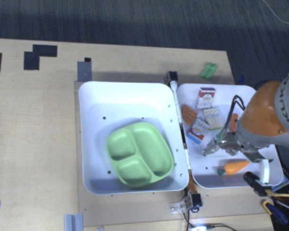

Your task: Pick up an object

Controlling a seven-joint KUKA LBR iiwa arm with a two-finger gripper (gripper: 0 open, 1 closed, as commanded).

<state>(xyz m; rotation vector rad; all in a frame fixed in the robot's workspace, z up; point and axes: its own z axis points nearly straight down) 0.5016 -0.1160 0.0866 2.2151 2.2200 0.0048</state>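
Observation:
My gripper hangs low over the middle of the right bin, its metal fingers spread open with nothing between them. An orange carrot lies just right of and below the fingers, near the bin's front wall. To the upper left of the gripper sit a blue and white packet, a brown oval piece, a patterned pouch and a red and white box. The left bin holds a green divided plate.
A small green object lies on the bench behind the right bin. A black clip sits at the back between the bins. Cables and a connector lie at the front edge. The arm's orange band covers the right bin's right side.

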